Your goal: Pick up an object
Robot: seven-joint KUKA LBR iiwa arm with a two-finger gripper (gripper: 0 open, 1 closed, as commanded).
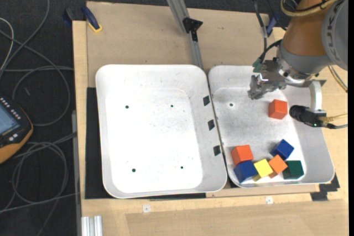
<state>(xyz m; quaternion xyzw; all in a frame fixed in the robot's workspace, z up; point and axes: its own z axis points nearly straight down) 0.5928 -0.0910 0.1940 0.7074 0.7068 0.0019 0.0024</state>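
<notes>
A robotics lab: a plywood bench (pixel 138 30) on dark carpet, loose cables (pixel 33 135) trailing at frame left, a teach pendant (pixel 11 127) at the left edge, an aluminium camera post (pixel 177 3) at top centre.

Arm (pixel 312 25) is reaching in from the right, w/ gripper (pixel 258 87) hanging over the upper part of the right bin (pixel 221 77). Can't tell how it's set. An orange block (pixel 278 109) is lying alone just right of and below the gripper, apart from it. Near the bin's bottom edge a cluster is sitting close together: red-orange block (pixel 241 153), blue block (pixel 245 171), yellow block (pixel 263 168), small orange block (pixel 277 163), another blue block (pixel 284 148) and a green block (pixel 294 169). Left bin (pixel 105 119) is lying beside it, edges touching.
</notes>
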